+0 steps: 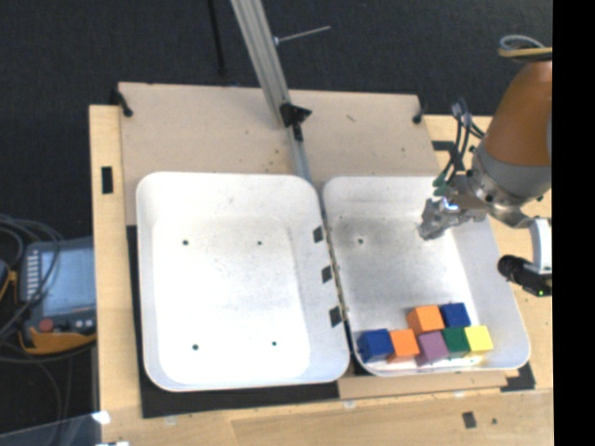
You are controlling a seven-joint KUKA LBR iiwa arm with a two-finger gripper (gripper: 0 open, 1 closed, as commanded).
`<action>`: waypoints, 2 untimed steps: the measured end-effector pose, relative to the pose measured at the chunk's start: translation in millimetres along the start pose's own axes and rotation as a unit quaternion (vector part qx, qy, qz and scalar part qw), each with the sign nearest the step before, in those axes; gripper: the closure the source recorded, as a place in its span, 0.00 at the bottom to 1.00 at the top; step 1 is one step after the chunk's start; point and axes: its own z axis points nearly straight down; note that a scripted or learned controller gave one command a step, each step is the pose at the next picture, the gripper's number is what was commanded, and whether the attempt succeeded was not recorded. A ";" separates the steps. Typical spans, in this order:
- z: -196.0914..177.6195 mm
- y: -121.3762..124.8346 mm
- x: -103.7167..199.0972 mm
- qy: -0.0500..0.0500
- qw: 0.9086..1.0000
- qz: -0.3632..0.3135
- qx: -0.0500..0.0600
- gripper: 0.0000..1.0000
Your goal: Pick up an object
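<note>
- Blocks (426, 334), the things to be picked, lay clustered in the near corner of the right bin (390, 277), pressed against its front wall and well apart from the gripper.
- The bench (251, 128) carried both bins side by side, with a slanted metal pole (265, 54) rising from behind their shared edge.
- The left bin (228, 277) sat touching the right one along the middle, where small dark clips marked the joint.
- The arm (521, 128) reached in from the right, its orange band uppermost and its grey wrist below, tilted down toward the far right part of the right bin; its upper part was cut off by the frame.
- The gripper (435, 219) hung over the bare bin floor near the far right side, pointing down and leftward, with nothing seen between its tips.
- Whether the gripper was released or clenched I could not tell, since it was small and blurred against the white floor.
- In the cluster's front row lay a blue block (375, 343) at the left, then an orange block (404, 342), a purple block (432, 346), a green block (456, 340) and a yellow block (479, 338) at the right.
- Behind them sat a second orange block (427, 318) beside a second blue block (455, 315), touching the front row.
- Cables at the wrist were hard to make out.
</note>
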 end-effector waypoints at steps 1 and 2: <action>-5.6 -14.6 47.9 0.001 1.000 -0.001 0.000 1.00; -5.9 -17.5 110.8 0.002 1.000 -0.002 0.000 1.00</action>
